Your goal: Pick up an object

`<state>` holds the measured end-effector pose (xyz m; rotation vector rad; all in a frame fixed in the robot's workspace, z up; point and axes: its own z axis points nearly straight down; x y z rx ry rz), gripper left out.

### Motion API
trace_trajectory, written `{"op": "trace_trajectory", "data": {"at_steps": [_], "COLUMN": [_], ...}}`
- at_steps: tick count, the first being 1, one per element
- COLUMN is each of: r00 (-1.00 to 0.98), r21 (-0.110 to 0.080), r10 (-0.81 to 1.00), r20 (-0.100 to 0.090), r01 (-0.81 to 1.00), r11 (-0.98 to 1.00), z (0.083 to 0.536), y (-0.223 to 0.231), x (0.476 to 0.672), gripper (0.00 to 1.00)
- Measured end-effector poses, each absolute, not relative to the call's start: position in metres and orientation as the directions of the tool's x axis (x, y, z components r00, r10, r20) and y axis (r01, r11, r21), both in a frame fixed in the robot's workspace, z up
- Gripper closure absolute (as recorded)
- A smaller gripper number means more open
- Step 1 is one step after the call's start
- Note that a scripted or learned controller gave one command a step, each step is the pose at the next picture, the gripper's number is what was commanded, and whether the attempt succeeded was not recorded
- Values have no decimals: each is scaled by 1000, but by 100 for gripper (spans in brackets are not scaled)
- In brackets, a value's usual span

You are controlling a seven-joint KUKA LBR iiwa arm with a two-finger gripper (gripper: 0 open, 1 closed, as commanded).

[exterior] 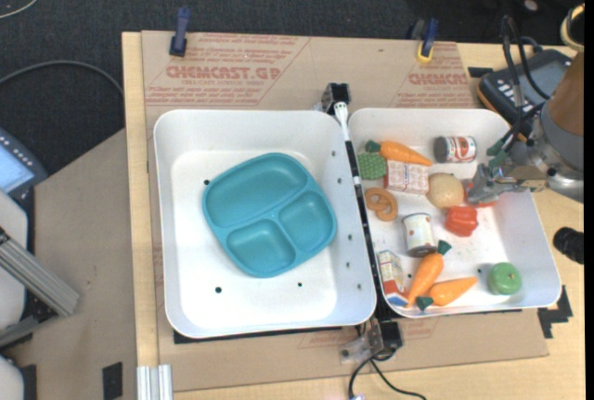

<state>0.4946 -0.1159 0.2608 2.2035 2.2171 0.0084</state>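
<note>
**My claw low in the right bin, above the red pepper**

I reach in from the right, and my claw [484,188] sits down inside the right bin [534,231], just above the red pepper [461,220] and just right of the pale potato [445,190]. Whether my claw is released or clenched I cannot tell from here; nothing shows plainly between its tips.

Around it, the right bin is crowded. A carrot [405,152] lies near the far left corner beside a green block [372,165], and a small can with a red label [456,148] lies on its side along the far wall. A white and red packet [406,176] sits between the carrot and the potato. A pretzel-shaped piece [380,201] lies by the left wall. Nearer the middle stands a second can [418,232]. Two more carrots [436,281] lie crossed near the front edge, with a small carton [390,272] to their left and a green apple [504,278] to their right.

The left bin [176,203] holds a teal divided plate [269,213]. Both bins rest on the brown board covering the surface [232,69], which two clamps [179,32] pin at its far edge.
</note>
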Motion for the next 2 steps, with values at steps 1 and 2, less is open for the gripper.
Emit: {"op": "trace_trajectory", "data": {"at_steps": [1,2], "r00": [1,-8], "r21": [3,10], "r10": [1000,1000], "r20": [-2,0], "r01": [1000,1000], "r11": [-1,8], "z": [270,337], "y": [-133,-75], "x": [479,481], "gripper": [100,100]}}
